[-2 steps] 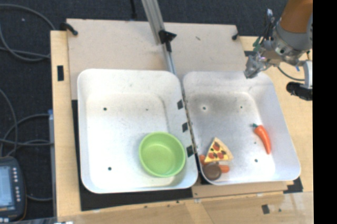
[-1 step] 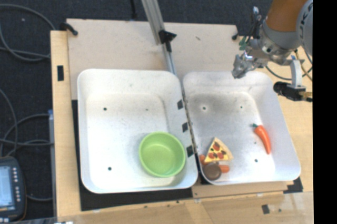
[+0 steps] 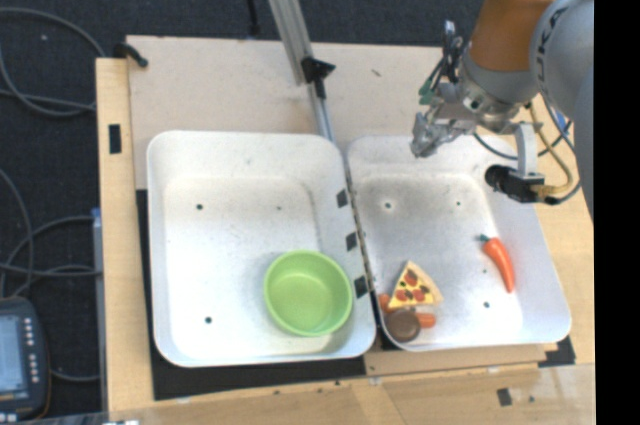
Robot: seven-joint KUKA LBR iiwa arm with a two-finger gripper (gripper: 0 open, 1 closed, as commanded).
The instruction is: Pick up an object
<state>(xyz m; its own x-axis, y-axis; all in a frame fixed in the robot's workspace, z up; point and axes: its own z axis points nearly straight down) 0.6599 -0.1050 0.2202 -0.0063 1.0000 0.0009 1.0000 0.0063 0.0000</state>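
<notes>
My gripper (image 3: 427,139) hangs over the far edge of the right bin (image 3: 440,213), with nothing visible between its fingers. An orange carrot (image 3: 499,262) lies near the right wall of that bin. A pizza slice toy (image 3: 413,286) rests at the bin's near left corner, beside a brown round piece (image 3: 404,324) and a small orange piece (image 3: 428,319). A green bowl (image 3: 307,292) sits in the left bin (image 3: 230,203) near its front right corner.
A metal pole (image 3: 290,18) slants up from the bench behind the two bins. A black part (image 3: 510,181) of the arm juts out over the right bin's far right corner. Cables lie on the dark floor at left.
</notes>
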